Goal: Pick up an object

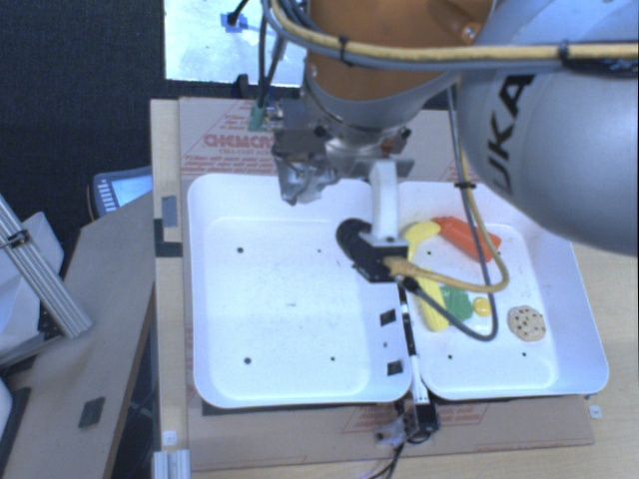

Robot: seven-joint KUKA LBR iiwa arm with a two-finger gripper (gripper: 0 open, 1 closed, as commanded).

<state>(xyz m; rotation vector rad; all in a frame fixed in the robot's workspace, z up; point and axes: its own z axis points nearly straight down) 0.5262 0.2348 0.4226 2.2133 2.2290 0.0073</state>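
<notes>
End effector [300, 180]: hanging above the far rim of the left bin [280, 307], just off the right bin's [559, 367] far left corner; whether it is open, or is gripping anything, cannot be told. Objects lying inside the right bin: orange carrot [465, 234] at its far side; yellow toy [432, 312] along its left side; green piece [457, 302] touching that toy; cookie [526, 322] towards its right wall.

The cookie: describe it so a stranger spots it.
Find the white bin on the view's right. Past its yellow, green and orange toys, toward the right wall, lies the cookie. It alone is a flat tan disc with dark specks.
</notes>
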